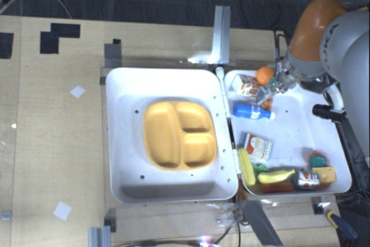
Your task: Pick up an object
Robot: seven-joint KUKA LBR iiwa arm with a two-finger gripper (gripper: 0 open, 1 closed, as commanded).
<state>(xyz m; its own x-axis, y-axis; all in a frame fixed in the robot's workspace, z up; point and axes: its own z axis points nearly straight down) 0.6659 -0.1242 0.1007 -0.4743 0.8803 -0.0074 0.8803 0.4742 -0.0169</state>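
We look down on a pale wooden bench (52, 142) with dark carpet along the top of the frame and two shallow white bins side by side. The task names no particular object, so we judge the likeliest candidate by where the tool (270, 89) sits: low in the upper left corner of the right bin (324, 142), right among a small orange ball (265, 75), a white and orange packet (247, 88) and a blue bottle (251, 111) lying on its side just below. Whether the tool is apart or together we cannot tell; it is small and blurred against the clutter, and nothing is plainly between its tips. We judge the step in hand to be the descent or the attempt to grip in that corner. The next move calls for closing squarely on one item and lifting straight up, clear of the bin wall beside it.

Outward from there, the right bin also holds a small juice carton (260, 147) near its middle and, along the lower edge, a corn cob (246, 166), a banana (276, 176), a small can (307, 180) and a tan block (326, 174). The left bin (124, 182) holds a yellow divided tray (179, 135) at its centre.
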